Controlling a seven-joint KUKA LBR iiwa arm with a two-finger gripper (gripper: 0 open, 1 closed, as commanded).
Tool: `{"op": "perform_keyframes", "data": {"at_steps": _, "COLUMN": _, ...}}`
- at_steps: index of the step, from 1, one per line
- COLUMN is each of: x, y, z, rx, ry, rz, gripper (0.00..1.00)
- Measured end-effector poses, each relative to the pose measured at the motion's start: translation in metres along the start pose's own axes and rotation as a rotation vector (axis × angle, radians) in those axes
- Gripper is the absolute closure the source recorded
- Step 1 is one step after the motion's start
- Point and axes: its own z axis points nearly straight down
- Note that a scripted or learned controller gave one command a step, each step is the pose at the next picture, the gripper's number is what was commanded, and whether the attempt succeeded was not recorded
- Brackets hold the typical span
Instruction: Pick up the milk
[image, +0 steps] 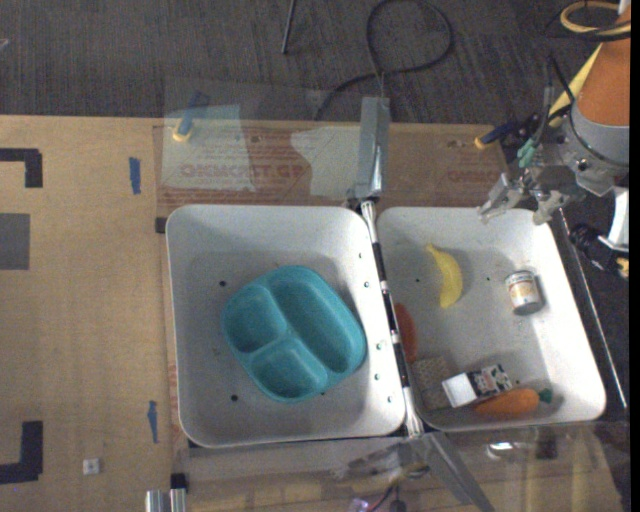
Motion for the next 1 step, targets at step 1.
{"op": "perform_keyframes", "data": {"at_steps": 1, "x": -0.0043, "y": -0.0433, "z": 0.0484, "rx": 0.002, "ry": 0.001, "rz": -0.015, "gripper": 0.0}}
